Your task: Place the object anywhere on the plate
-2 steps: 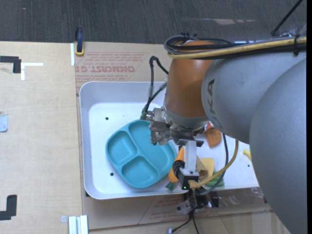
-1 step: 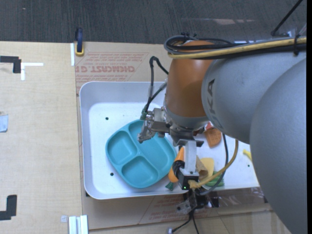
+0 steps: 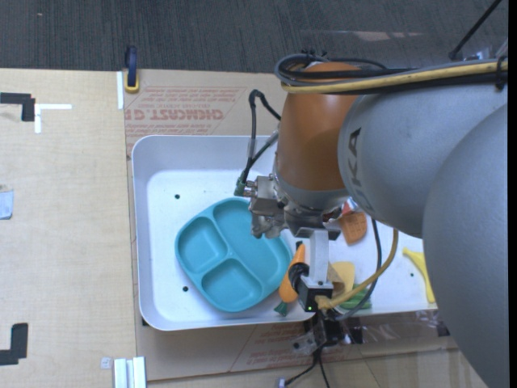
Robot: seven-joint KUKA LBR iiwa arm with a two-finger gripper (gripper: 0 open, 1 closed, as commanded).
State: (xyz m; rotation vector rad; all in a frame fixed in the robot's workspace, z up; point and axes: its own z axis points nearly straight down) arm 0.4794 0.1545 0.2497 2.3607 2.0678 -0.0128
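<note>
Right of the blue plate (image 3: 187, 253), an orange carrot (image 3: 298, 257) lies beside the gripper (image 3: 265, 221), its state unclear

Spotted a turquoise plastic plate with three compartments (image 3: 214, 249), lying flat on the floor of a shallow white bin (image 3: 161, 184) and turned diagonally to the walls. Also spotted a small orange carrot-looking piece with a green tip (image 3: 287, 288), just off the plate's right rim, pointing roughly up-down, partly hidden. Looked like it sat outside the plate; couldn't tell if it touched the rim.
</note>
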